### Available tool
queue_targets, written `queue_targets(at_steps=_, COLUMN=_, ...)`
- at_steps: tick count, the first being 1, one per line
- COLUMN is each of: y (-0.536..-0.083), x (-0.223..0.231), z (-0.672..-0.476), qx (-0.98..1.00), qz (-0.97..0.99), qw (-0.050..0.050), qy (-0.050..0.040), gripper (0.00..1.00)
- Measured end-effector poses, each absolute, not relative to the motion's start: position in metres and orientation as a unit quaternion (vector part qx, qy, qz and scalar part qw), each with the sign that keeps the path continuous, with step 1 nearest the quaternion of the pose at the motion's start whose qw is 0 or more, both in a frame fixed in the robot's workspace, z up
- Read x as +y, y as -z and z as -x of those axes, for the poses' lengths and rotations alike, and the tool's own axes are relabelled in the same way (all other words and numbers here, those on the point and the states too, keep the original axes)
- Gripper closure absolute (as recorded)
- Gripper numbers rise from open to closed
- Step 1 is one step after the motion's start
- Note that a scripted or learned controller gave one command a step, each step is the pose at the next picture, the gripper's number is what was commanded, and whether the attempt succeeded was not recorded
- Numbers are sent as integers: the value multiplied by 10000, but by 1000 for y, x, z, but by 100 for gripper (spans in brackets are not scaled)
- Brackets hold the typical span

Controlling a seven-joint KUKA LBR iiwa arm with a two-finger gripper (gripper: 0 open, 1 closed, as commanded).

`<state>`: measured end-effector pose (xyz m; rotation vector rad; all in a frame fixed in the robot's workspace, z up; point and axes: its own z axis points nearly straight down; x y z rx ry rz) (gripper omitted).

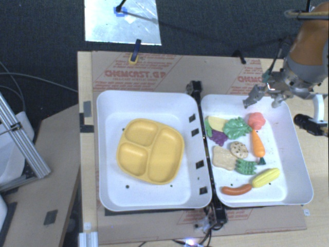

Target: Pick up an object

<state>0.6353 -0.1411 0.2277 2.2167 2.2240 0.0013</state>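
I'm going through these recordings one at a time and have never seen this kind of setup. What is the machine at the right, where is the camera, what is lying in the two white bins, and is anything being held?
The single camera is fixed above the bench and looks down at a slant. The grey and orange thing at the right is a robot arm; its gripper hangs over the far edge of the right bin, jaws spread, with nothing between them.

The left bin holds a yellow divided plate. The right bin holds toy food: a pink round piece nearest the gripper, a green leafy piece, a carrot, a cookie, a corn cob, a sausage and a few more.

The job is to pick up one object; none has been lifted yet.
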Motion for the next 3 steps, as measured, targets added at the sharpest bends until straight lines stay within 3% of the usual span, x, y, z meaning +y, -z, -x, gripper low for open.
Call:
queue_targets(at_steps=1, y=-98, x=-157, z=-658, qx=7076, qz=-7066, qw=-21, qy=12, gripper=0)
queue_targets(at_steps=2, y=-89, x=-211, z=-543, qx=7039, qz=-7103, qw=32, qy=-20, gripper=0)
queue_targets(at_steps=3, y=-96, x=-207, z=-546, qx=7075, qz=-7067, qw=27, qy=-14, gripper=100)
